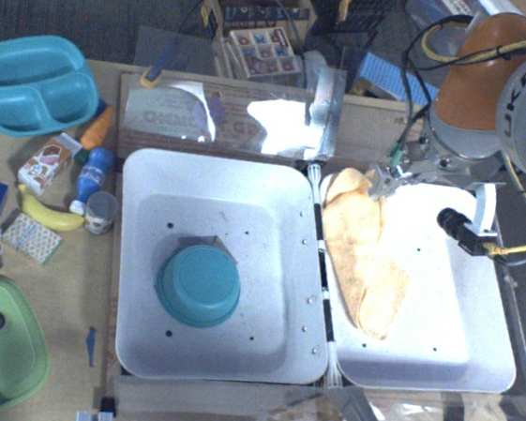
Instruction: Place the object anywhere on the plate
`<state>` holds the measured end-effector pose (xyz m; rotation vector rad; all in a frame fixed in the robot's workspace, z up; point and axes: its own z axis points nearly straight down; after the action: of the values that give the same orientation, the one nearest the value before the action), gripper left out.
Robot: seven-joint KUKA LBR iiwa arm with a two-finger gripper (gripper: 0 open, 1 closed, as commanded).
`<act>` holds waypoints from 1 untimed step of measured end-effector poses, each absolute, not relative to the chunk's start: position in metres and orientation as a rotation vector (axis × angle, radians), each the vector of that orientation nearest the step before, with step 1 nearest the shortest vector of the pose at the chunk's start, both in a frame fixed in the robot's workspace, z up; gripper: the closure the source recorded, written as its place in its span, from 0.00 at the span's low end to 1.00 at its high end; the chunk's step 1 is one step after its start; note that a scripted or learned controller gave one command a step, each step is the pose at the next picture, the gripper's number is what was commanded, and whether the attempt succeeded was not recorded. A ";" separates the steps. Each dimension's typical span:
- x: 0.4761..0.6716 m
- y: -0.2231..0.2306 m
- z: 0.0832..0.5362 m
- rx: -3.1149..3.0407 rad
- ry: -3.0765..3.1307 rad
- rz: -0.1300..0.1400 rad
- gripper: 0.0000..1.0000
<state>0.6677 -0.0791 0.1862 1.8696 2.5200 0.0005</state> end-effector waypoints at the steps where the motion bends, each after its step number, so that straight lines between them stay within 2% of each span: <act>1: 0.646 -0.067 0.186 2.041 2.389 0.000 1.00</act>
<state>0.6464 -0.0669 0.1857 2.0408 2.3891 -0.0002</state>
